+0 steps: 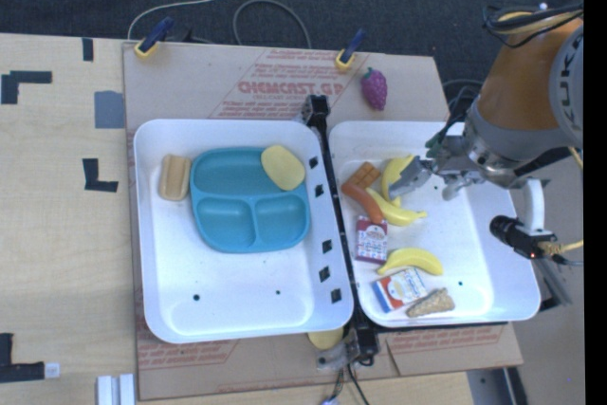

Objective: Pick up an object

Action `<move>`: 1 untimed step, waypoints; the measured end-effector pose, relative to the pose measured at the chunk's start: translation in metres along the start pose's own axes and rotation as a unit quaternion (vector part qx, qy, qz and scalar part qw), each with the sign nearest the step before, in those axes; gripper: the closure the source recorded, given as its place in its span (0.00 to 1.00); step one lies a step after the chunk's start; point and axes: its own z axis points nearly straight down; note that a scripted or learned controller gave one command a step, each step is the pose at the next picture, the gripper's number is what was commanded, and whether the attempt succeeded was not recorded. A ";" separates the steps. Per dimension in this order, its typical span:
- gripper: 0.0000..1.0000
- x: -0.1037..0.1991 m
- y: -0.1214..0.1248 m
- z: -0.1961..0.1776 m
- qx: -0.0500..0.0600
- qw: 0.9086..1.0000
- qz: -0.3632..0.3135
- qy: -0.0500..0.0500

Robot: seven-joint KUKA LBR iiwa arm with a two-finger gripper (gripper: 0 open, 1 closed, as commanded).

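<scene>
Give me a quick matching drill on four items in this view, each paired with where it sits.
Things:
1. blue divided plate
2. purple grapes
3. hot dog
4. triangular bread slice

Places:
A. on the cardboard behind the bins
B. right bin, near corner
C. left bin, middle
D. right bin, beside the divider

Pairs: 1-C, 2-A, 3-D, 4-B

Red "CHEMCAST GP" print on brown board [285,90] under bins; arm [531,90] lettering "KU" partly visible.
</scene>
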 end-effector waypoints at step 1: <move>0.00 0.018 0.024 0.128 0.003 1.000 0.000 0.000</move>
